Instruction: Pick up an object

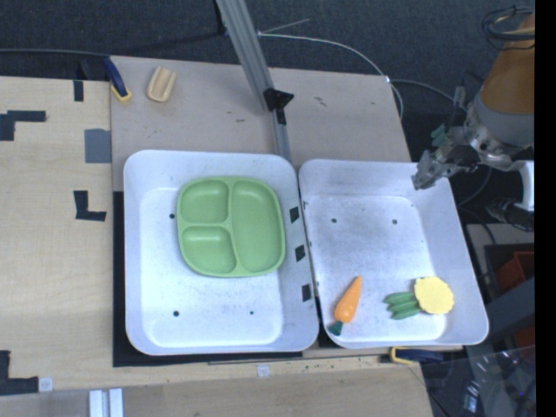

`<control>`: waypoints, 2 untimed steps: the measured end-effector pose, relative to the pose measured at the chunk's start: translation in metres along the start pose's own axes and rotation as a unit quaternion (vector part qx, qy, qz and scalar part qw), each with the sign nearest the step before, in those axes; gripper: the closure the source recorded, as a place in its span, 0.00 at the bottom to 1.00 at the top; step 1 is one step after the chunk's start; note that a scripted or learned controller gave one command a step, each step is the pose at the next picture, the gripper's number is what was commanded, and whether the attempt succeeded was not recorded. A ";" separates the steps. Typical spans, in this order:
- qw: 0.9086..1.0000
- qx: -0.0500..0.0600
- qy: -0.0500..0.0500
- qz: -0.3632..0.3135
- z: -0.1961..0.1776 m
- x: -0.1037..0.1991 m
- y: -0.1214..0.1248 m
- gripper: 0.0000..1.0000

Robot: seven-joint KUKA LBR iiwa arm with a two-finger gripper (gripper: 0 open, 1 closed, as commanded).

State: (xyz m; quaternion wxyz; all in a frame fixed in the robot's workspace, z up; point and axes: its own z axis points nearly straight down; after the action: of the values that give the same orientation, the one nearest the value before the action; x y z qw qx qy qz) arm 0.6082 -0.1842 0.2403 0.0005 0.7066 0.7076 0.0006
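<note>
The grey arm with its orange band comes in from the right edge and bends down and leftward, ending in the dark two-finger tool. The tool hangs over the upper right corner of the right-hand shallow white bin, tilted toward the bin, near its rim; whether it is released or clenched I cannot tell, since it appears as a dark blurred mass, and nothing is visibly grasped in it.

The objects to pick lie well apart from the tool, along the near side of the right bin. A small orange toy carrot lies tilted near the bin's lower left corner. To its right, a green toy pea pod rests just beside, apparently touching, a yellow round toy piece.

The left-hand shallow white bin holds a light green divided plastic plate with three compartments, lying flat in its upper half.

On the wooden counter behind the bins lies a small tan block, and a grey metal pole slants up from between the bins.
</note>
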 end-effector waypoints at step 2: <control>1.000 0.002 0.001 -0.003 0.006 0.100 0.001 1.00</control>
State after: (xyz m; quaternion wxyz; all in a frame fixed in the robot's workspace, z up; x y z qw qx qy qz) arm 0.6092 -0.0842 0.2340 -0.0012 0.7048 0.7094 0.0000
